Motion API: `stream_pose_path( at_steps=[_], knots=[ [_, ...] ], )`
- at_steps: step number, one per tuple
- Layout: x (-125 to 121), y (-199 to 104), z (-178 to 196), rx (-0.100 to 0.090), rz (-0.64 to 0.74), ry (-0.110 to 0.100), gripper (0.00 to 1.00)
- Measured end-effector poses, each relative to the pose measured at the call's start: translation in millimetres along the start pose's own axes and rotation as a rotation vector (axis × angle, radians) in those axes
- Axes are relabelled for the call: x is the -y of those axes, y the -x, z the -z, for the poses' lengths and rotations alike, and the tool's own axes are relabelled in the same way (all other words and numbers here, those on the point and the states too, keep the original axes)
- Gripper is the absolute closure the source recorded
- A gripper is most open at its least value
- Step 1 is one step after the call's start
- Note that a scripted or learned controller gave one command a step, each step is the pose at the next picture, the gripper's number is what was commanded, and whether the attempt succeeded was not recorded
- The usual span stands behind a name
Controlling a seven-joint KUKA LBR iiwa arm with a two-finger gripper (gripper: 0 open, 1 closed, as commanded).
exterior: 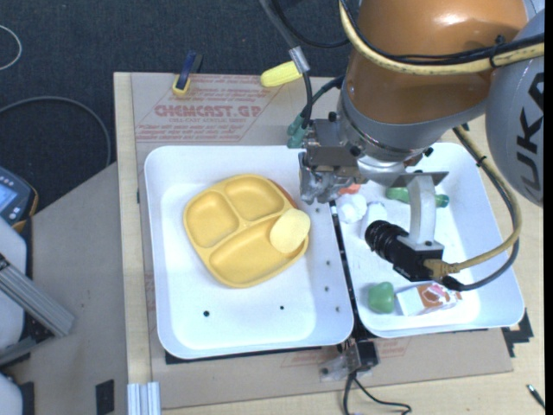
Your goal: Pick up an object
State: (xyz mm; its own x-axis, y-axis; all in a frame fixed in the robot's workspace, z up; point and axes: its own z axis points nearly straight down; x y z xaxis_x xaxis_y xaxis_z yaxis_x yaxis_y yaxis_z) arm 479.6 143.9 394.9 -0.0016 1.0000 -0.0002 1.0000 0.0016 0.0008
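Yellow tray (pixel 233 240) lies in left white bin (pixel 173 232) on brown bench (pixel 216 106).

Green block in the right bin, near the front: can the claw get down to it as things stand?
Probably yes. The green block lies in the open on the right bin floor, nothing on top. A white card lies close beside it, which could crowd one side of the grasp.

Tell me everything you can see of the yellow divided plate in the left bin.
The yellow divided plate looks like matte plastic, rounded, with three compartments: two small ones at the far side, one long one nearer the camera. It lies flat, turned at an angle, in the left bin. A pale yellow egg-shaped piece rests on its right edge.
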Motion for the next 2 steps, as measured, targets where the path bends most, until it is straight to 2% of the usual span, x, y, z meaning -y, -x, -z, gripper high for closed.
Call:
stream_pose_path(
  at_steps=[1, 2],
  knots=[
    [-46, -44, -141, 0.004, 0.001, -0.015, 1.0],
    [-94, -46, -167, 0.001, -0.003, 0.0, 1.0]
  ],
)
